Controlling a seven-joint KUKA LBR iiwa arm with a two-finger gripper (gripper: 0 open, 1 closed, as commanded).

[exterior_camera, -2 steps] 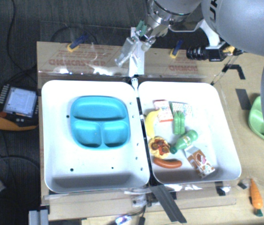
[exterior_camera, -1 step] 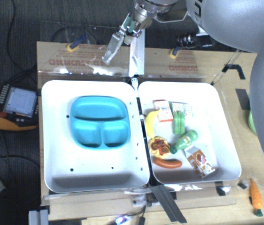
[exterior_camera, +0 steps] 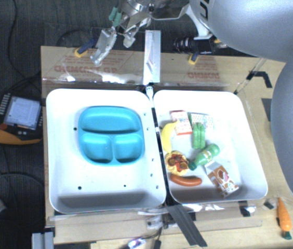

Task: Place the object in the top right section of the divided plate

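**Two bins, one blue plate waiting**

Two white bins sit side by side on the tabletop [exterior_camera: 271,134]. The left bin [exterior_camera: 63,180] holds the blue divided plate [exterior_camera: 111,135], glossy, with one long section and two small ones. The right bin [exterior_camera: 250,175] holds a banana [exterior_camera: 166,137], a sausage [exterior_camera: 186,180], a green bottle [exterior_camera: 205,155], small cartons [exterior_camera: 223,179]. My hand [exterior_camera: 116,33] hangs above the far edge, whether wide or narrow I cannot tell.

One camera watches from above my tabletop [exterior_camera: 271,139], tilted down at a slant on both white bins [exterior_camera: 58,154]; my arm [exterior_camera: 250,14] enters from its right.
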